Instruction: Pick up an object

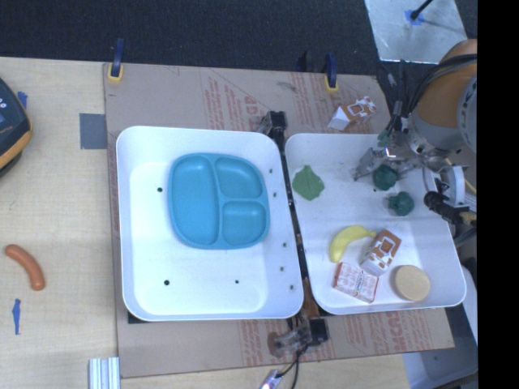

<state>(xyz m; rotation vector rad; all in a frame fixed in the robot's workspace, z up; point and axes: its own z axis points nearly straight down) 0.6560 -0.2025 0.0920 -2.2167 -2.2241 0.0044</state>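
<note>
A dark green lump (386, 177) sits at the far right of the right bin (454, 298), right under the gripper (388, 162), which hangs low over it as if at the point of grasping. Whether the gripper is open, shut or holding the lump cannot be told; metal and cables crowd the spot. The next move looks like closing and lifting straight, clear of the second green lump (400, 203) just beside it.
</note>
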